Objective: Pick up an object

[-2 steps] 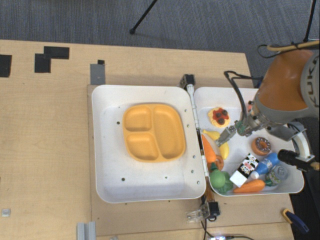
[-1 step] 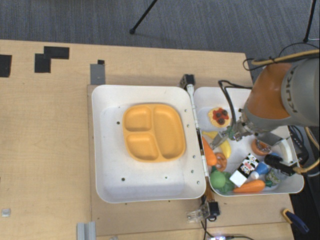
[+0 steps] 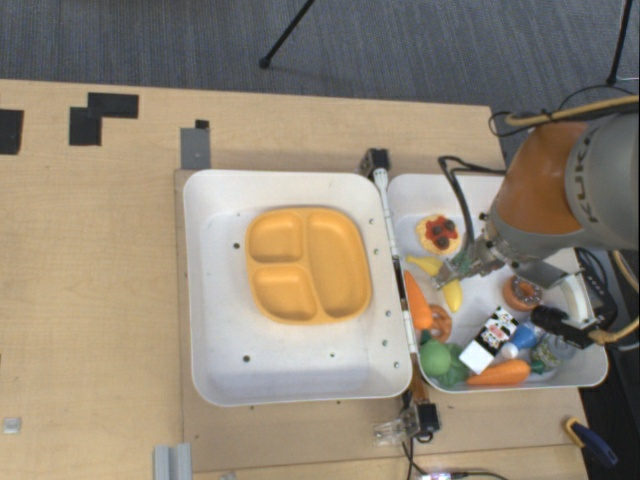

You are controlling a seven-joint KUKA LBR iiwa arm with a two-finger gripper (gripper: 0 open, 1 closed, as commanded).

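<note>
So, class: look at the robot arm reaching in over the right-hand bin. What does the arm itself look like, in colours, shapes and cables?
The arm is thick and rounded, with a grey shell and a broad orange band above the wrist. Below the band it narrows to a grey metal gripper. Black cables loop beside the wrist, and a yellowish cable runs along the top of the band.

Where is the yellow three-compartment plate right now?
The yellow three-compartment plate lies in the middle of the left white bin, apart from the toy food piled in the right white bin.
</note>
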